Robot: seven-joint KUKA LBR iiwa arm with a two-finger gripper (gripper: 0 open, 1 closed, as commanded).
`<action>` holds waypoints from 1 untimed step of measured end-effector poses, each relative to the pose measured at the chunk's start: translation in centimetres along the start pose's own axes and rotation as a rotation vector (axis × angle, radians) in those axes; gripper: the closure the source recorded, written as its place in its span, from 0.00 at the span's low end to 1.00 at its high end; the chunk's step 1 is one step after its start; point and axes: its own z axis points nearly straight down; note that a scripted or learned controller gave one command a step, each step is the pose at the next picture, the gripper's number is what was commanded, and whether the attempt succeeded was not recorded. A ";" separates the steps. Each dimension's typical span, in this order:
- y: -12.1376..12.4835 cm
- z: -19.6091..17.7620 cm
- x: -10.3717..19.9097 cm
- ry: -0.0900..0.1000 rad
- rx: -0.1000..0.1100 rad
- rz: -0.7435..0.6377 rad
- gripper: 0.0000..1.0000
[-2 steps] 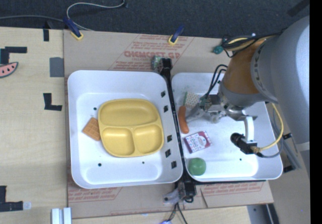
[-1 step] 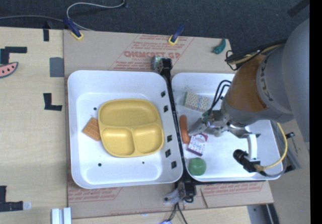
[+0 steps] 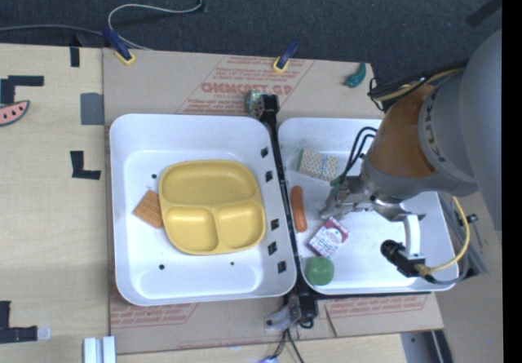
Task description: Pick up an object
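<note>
Red print reading roughly "CHEMGEST" is showing, upside down, on the brown cardboard sheet [image 3: 236, 88] lying under two shallow white plastic bins; smaller red lines along its lower edge are too small to read. The left bin [image 3: 130, 214] is holding a smooth yellow plastic divided plate [image 3: 212, 206] with three compartments, and a tan ridged square cracker [image 3: 148, 209] is peeking out from under the plate's left edge, partly hidden. In the right bin [image 3: 440, 272], an orange hot-dog-shaped toy [image 3: 298, 208] is lying against the left wall, a pale checked flat packet [image 3: 317, 164] is sitting near the top, a pink and white printed pouch [image 3: 328, 237] is lying near the middle with unreadable lettering, and a round green ball [image 3: 320, 271] is resting at the lower left corner. The grey arm's two-finger gripper [image 3: 338, 198] is hanging just above the pink pouch, its metal tips too blurred to judge; nothing is visibly held.
</note>
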 end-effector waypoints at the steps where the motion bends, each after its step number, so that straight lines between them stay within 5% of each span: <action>1: 0.0 0.0 0.0 0.000 0.000 0.000 0.00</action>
